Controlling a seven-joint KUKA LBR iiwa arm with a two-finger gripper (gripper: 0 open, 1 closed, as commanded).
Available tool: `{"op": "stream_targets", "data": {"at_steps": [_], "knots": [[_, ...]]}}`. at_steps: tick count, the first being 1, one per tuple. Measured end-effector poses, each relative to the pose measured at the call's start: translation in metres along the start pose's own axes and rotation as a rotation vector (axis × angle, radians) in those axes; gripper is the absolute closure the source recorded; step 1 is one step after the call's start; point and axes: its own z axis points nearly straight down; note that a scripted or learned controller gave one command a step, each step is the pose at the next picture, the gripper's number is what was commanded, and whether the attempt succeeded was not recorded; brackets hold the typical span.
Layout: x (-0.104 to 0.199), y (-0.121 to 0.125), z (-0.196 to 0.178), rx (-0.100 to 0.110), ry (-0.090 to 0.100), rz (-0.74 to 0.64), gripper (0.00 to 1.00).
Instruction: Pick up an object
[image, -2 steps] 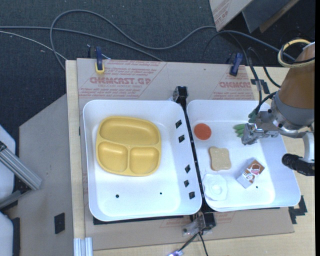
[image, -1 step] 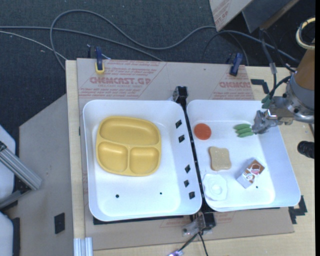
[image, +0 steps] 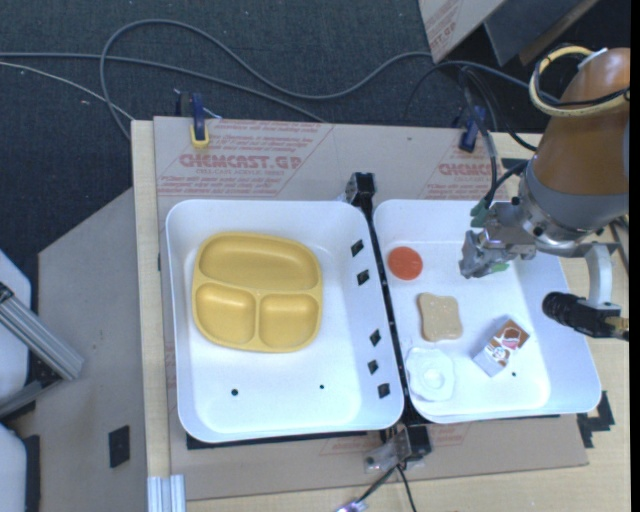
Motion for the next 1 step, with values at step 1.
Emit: {"op": "stream_targets", "data": {"at_steps": [1], "knots": [[0.0635, -0.0019, 0.0097, 0.001, 0.001, -0.001, 1.00]]}}
